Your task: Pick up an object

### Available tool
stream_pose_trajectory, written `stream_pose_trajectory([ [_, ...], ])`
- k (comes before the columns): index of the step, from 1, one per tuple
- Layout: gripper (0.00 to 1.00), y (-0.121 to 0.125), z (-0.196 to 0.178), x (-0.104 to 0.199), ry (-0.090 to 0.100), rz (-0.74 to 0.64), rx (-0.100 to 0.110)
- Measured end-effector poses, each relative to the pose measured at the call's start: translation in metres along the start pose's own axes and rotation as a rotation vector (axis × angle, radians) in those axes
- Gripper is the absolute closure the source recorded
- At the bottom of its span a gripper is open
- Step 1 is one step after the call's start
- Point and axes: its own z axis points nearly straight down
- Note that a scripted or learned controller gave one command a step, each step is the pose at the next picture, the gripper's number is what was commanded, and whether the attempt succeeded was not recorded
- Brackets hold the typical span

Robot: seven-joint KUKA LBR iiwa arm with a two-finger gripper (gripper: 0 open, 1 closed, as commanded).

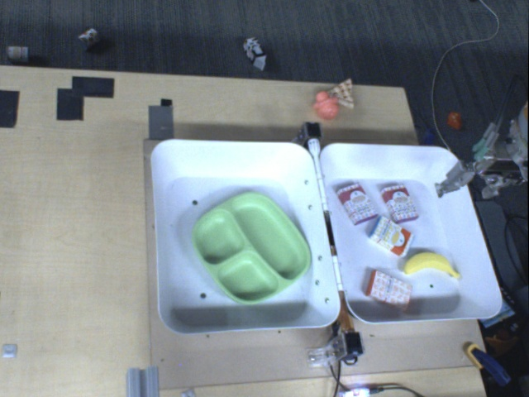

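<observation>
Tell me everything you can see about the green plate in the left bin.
The green plate is a pale green tray with rounded corners, split by raised ridges into three compartments. It looks like smooth matte plastic. It lies flat and right side up, turned at a slant, in the middle of the left bin, resting on the bin floor. Nothing sits in its compartments, and nothing else touches it.

A robotics lab: wooden bench [74,246], two white bins [165,222], loose cables [463,48].
</observation>
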Motion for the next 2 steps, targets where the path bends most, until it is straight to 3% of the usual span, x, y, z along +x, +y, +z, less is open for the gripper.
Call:
stream_pose_trajectory([
  [1, 0.00, 0.043, 0.144, -0.001, -0.002, -0.001, -0.011],
  [2, 0.00, -0.006, 0.152, 0.052, -0.003, 0.001, -0.014],
])
